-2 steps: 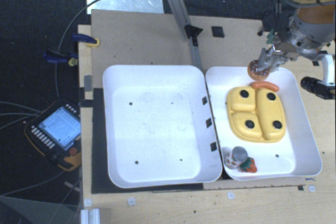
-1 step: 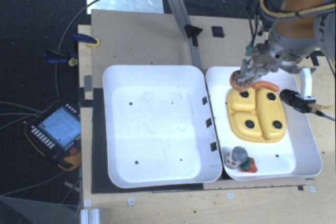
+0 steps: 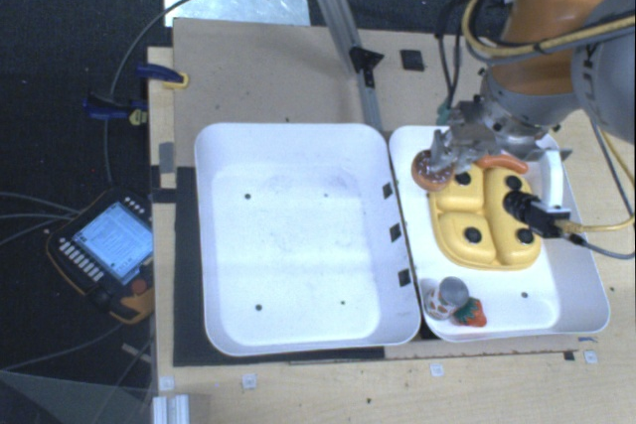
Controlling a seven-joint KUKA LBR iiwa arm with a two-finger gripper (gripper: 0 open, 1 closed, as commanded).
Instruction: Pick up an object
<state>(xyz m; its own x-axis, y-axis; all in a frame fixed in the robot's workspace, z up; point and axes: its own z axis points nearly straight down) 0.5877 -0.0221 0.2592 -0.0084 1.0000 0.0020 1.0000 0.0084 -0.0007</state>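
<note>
My gripper (image 3: pixel 449 152) hangs low over the far left part of the right bin (image 3: pixel 581 298). A brown round object (image 3: pixel 429 173) with a pale middle lies just under and left of the gripper, and I cannot see whether they touch. A large yellow toy (image 3: pixel 484 218) with black dots fills the bin's middle, right beside the gripper. An orange strip (image 3: pixel 500 161) shows at the toy's far edge. A small grey and red object (image 3: pixel 458 301) lies near the bin's front left corner.
The left bin (image 3: pixel 214 213) stands beside the right one, their rims meeting at black clips (image 3: pixel 396 231). A slanted metal pole (image 3: pixel 338 10) rises behind the bins. A control pendant (image 3: pixel 107 243) lies off the bench at the left. Blue-and-yellow clamps (image 3: pixel 149 79) grip the board's far left edge.
</note>
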